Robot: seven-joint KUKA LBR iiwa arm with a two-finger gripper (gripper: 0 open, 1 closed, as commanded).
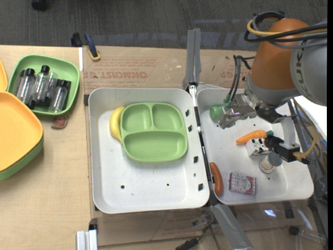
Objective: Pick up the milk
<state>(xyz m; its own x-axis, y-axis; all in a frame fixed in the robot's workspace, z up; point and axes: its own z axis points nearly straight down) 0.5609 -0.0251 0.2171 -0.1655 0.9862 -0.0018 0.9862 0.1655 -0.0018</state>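
A small white carton with dark markings, apparently the milk (pixel 256 148), lies in the right bin (pixel 296 189) just below an orange carrot (pixel 250 137). My gripper (pixel 228 119) hangs over the upper left part of that bin, next to a green toy (pixel 216 111). The carton sits to the right of the gripper and lower in the view, clearly apart from it. A black part of the arm (pixel 282 149) partly covers the carton's right side.
The right bin also holds a red hot dog (pixel 216 178), a pink packet (pixel 242 183) and a small round can (pixel 268 164). A green divided plate (pixel 154 130) and a yellow banana (pixel 114 123) lie in the left bin (pixel 104 176). Bottles fill a green tray (pixel 44 85) at far left.
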